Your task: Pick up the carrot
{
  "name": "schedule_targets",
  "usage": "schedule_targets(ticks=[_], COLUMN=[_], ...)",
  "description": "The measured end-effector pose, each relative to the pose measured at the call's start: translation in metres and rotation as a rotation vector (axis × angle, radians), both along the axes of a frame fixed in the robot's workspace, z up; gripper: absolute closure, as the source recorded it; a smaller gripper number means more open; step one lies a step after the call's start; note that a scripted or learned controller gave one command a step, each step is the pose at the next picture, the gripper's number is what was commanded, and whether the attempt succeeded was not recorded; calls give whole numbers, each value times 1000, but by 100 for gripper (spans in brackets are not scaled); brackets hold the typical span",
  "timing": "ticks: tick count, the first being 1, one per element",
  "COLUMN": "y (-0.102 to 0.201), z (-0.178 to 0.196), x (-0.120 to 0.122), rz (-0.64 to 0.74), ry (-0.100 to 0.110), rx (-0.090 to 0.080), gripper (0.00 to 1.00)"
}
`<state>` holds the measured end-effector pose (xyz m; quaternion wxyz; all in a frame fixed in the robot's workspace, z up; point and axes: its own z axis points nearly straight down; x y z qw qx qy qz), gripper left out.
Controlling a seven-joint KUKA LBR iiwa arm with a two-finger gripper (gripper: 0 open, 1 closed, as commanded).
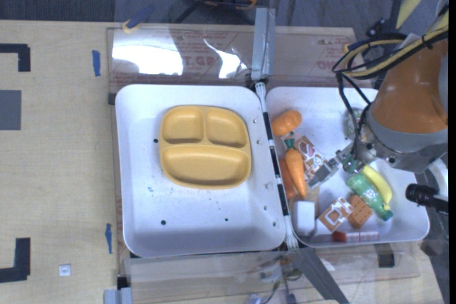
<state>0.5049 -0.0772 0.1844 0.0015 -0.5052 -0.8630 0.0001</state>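
The carrot (294, 173) is a long orange piece lying near the left wall of the right bin (406, 228), pointing toward the front. My gripper (324, 171) hangs low just to the right of the carrot, reaching in from the arm's orange-banded wrist (413, 100). It sits over a small printed packet (308, 152) beside the carrot. Nothing can be seen held in it.
A rounder orange item (286, 122) lies behind the carrot. A green bottle (369, 194), a banana (379, 181), a white cup (305, 216) and snack packets (347, 212) crowd the right bin's front. The left bin (135, 174) holds a yellow divided plate (206, 146).
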Motion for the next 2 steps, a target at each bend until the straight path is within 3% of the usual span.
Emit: schedule_targets(ticks=[1, 2], y=[-37, -29], z=[-90, -97], x=[44, 128], rz=[-240, -586], ry=[-2, 4], rx=[-1, -5], gripper=[0, 0])
